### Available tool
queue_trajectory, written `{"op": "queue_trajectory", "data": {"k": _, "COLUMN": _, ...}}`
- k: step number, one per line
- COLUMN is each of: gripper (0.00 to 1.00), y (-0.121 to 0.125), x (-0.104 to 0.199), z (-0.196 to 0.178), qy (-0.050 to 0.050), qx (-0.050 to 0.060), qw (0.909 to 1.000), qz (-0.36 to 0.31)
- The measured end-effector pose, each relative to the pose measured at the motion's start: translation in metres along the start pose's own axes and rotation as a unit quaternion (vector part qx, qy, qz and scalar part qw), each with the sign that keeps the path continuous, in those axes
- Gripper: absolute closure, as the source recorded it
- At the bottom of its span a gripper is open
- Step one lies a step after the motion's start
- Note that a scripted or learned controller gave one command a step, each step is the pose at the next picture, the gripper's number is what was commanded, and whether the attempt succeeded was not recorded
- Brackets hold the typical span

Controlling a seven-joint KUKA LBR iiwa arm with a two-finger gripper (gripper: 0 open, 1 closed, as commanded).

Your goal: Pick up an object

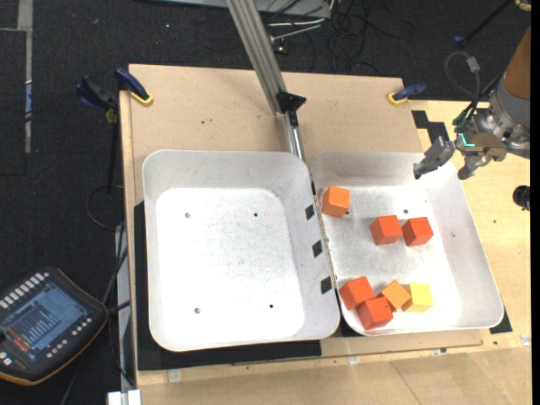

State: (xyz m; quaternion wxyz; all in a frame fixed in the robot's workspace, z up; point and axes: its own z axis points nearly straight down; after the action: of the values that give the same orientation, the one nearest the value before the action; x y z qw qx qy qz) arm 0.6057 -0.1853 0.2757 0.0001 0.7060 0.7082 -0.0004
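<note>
The gripper (450,163) hangs over the upper right corner of the right bin (472,226) with its two fingers spread apart and nothing between them. Down in that bin sit the blocks: an orange cube (337,201) near the divider, two red-orange cubes (401,229) side by side mid-bin, and a cluster of four (384,297) near the front, one of them yellow (420,296). The left bin (160,226) sits just beside it.

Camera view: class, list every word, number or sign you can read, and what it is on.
None can be read.
Handheld pendant: its screen shows rows of text, too small and blurred to read.
Cubes, e.g. yellow cube: plain faces, no marks.
White bins: unmarked.
</note>
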Motion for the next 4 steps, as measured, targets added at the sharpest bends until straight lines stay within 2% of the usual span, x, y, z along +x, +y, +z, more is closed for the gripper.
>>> {"op": "queue_trajectory", "data": {"k": 2, "gripper": 0.0, "y": -0.007, "x": -0.003, "z": 0.127, "qy": 0.001, "qx": 0.003, "qw": 1.0, "qz": 0.002}}
{"op": "queue_trajectory", "data": {"k": 3, "gripper": 0.0, "y": -0.005, "x": -0.003, "z": 0.158, "qy": -0.001, "qx": -0.003, "qw": 1.0, "qz": 0.001}}
{"op": "queue_trajectory", "data": {"k": 4, "gripper": 1.0, "y": -0.006, "x": -0.003, "z": 0.15, "qy": 0.0, "qx": -0.002, "qw": 1.0, "qz": 0.002}}
